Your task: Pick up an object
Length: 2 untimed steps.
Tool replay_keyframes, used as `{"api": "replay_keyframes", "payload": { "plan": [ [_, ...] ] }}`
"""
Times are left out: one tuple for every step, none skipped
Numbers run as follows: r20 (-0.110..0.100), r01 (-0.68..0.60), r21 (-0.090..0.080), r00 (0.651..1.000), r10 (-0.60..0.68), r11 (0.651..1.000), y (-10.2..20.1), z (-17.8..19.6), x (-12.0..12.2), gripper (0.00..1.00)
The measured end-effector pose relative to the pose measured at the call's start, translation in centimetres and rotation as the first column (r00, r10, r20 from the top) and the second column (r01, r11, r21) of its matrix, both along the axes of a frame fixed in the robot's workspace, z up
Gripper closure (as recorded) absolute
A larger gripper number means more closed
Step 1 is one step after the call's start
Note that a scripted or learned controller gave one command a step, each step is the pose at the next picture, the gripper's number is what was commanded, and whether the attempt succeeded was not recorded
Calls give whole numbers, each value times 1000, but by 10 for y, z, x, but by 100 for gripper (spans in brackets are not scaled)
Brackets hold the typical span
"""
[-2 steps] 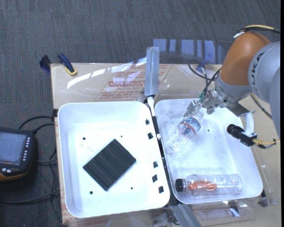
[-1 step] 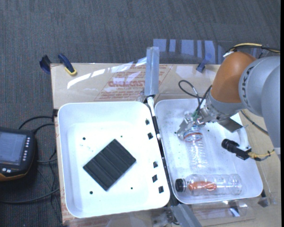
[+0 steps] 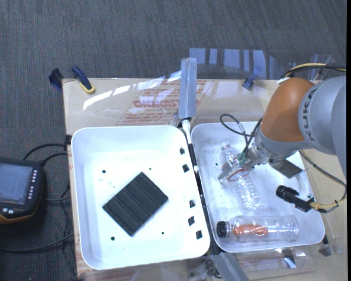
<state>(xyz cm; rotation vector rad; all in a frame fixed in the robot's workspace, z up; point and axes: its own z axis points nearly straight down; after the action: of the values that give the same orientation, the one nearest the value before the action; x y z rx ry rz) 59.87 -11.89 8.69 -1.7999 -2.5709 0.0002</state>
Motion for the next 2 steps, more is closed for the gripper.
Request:
{"api": "replay_keyframes", "payload": {
  "plan": [
    [1, 5, 2, 1000, -5, 1000, 0, 10, 1, 100],
    [39, 65, -4, 997, -65, 998, 7, 9, -43, 100]
  ]
}}
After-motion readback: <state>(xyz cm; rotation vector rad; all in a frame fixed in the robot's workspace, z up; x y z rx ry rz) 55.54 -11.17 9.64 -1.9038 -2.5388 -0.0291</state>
